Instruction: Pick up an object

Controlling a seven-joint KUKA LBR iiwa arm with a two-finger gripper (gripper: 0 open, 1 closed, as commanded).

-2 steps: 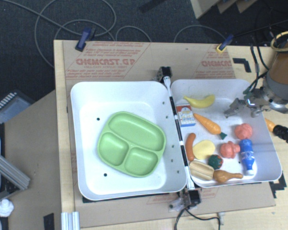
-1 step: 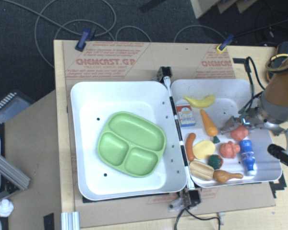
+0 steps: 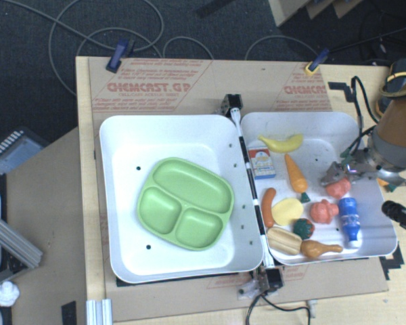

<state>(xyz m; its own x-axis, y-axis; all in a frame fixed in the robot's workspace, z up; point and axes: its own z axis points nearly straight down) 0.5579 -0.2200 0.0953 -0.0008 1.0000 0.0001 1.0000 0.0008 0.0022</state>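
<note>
Pink and rounded, the toy fruit (image 3: 337, 187) lies at the right bin's (image 3: 318, 124) right side, just beside the gripper (image 3: 337, 173). It looks light, stiff and slippery; its widest middle suits gripping. Finger state: cannot tell.

Green tray (image 3: 184, 202), yellow banana (image 3: 281, 143), orange carrot (image 3: 296, 173), blue bottle (image 3: 350, 219)
</note>
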